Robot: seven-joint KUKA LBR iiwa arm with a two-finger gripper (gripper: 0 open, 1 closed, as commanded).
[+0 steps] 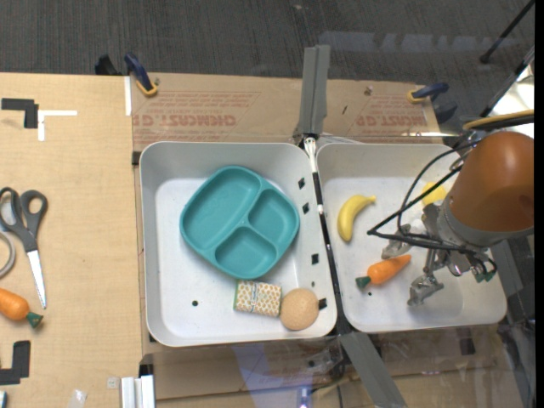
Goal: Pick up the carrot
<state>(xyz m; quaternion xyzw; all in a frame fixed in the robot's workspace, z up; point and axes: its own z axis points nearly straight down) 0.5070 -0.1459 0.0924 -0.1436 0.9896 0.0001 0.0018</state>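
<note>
Reaching in over the right bin [501,317], my arm [501,185] hangs above its right half, and my tool [425,289] sits low near the front wall, just right of the carrot [387,270]. I take the carrot as my landmark. It lies on the bin floor, orange with its green end pointing toward the bin's left wall, tilted so the orange end rises toward my tool. My tool has nothing between its fingers; whether those fingers are spread or closed I cannot tell, as cables and the wrist blur them. The carrot appears just beside my tool, and I cannot say whether they touch.

Up and left of the carrot lies a banana [353,215], apart from it, with bare white floor between the 2. Below the carrot the floor runs open to the front rim. Left of the carrot, the floor is open up to the divide where the 2 bins meet.

Beyond that divide, the left bin [149,253] holds a teal divided plate [240,221] in its middle, well apart from the carrot. Nearer the carrot, at that bin's front right corner, a round tan bun [298,309] touches a small patterned packet [257,297].

Far left of the carrot, on the wooden surface [68,185], lie scissors [27,236] and a second carrot [15,305] at the picture's left edge.
</note>
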